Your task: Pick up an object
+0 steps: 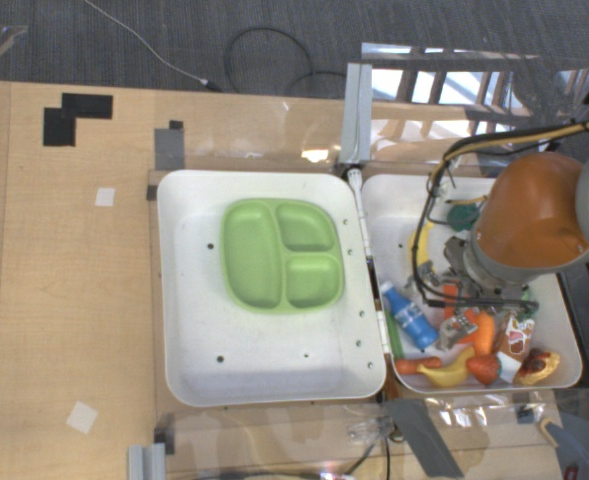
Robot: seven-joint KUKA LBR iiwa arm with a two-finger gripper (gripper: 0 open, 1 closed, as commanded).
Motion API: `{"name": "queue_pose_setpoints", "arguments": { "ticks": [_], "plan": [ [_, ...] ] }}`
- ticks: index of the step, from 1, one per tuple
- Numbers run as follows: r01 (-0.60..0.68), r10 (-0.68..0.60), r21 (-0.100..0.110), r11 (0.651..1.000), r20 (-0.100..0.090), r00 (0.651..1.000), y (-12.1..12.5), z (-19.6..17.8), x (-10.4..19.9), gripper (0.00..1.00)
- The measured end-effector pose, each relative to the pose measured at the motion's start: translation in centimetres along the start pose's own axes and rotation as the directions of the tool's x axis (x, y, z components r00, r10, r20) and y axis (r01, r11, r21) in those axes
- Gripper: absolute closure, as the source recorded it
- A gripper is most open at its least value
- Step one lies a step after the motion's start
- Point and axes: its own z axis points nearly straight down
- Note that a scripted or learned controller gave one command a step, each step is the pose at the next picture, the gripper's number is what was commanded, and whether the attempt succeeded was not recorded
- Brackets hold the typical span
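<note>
The right bin (394, 208) holds a heap of small objects: a blue bottle (411, 318), a yellow banana (447, 370), an orange carrot-like piece (484, 334), a red piece (483, 368) and a brown and red piece (536, 366). My arm, with its orange band (530, 213), reaches down into this bin over the heap. The gripper (466, 313) sits low among the objects near the orange piece, mostly hidden under the wrist.
The left bin (189, 368) bears a green divided plate (280, 255) in its middle. A metal divider (355, 113) stands behind the gap between the bins. Black cables (429, 233) loop off the wrist over the right bin.
</note>
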Motion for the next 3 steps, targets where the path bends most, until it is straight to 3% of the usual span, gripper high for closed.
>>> {"name": "queue_pose_setpoints", "arguments": {
  "ticks": [1, 2, 3],
  "plan": [
    [0.125, -0.125, 0.001, 0.992, 0.005, 0.992, -2.3, 0.0, 0.8, 0.00],
    [0.149, -0.149, 0.011, 0.989, 0.006, 0.989, 0.5, -0.1, 2.4, 0.00],
    [0.066, -0.066, 0.002, 0.998, 0.003, 0.998, -1.0, 0.1, -4.0, 0.00]
  ]
}}
